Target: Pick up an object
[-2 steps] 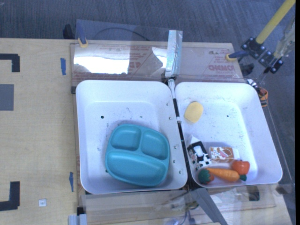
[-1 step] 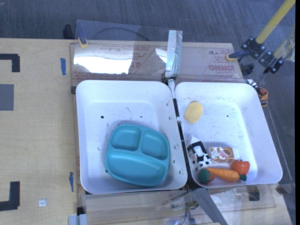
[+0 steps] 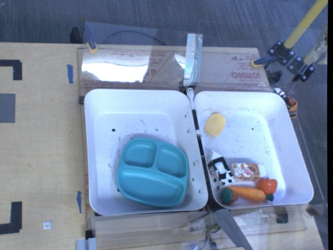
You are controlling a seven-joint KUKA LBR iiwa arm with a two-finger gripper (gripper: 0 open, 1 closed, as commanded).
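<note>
Orange toy carrot [image 3: 248, 194], green-tipped, lies beside a red tomato [image 3: 267, 185].

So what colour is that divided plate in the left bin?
Teal blue, the divided plate, seen in the camera view.

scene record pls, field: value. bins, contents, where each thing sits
left bin: teal divided plate, lying toward the near edge
right bin: five small items
yellow lemon-like toy: far left part, beside the divider, apart from the rest
black-and-white cow toy: near left
small printed packet: near middle, right of the cow toy
toy carrot: near edge, below the packet
red tomato-like toy: at the carrot's right end
bench: light wood, blue tape marks
</note>
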